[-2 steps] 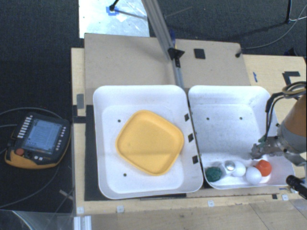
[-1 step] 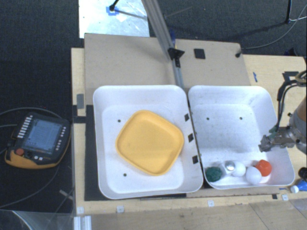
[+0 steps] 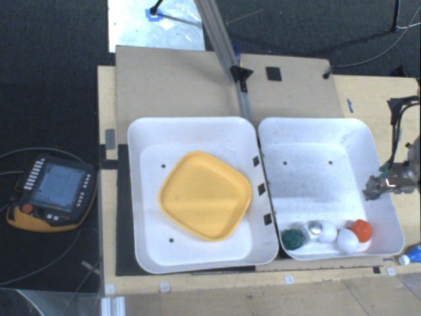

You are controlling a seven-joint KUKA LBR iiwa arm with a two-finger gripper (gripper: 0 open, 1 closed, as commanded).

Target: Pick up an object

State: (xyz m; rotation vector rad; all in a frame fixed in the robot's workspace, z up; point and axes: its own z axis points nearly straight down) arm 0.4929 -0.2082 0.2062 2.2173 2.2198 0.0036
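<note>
We see the arm cut off by the right edge, so little beyond its gripper (image 3: 376, 187) at the right bin's rim (image 3: 368, 137) shows, and that is too small and blurred for us to read. The blue object (image 3: 411, 256) at the lower right is clipped by the same edge; we cannot name it. The small silvery thing (image 3: 316, 228) between the green ball (image 3: 293, 238) and a white ball (image 3: 328, 233) is too tiny to identify

Smooth matt yellow plastic plate (image 3: 206, 195)
</note>
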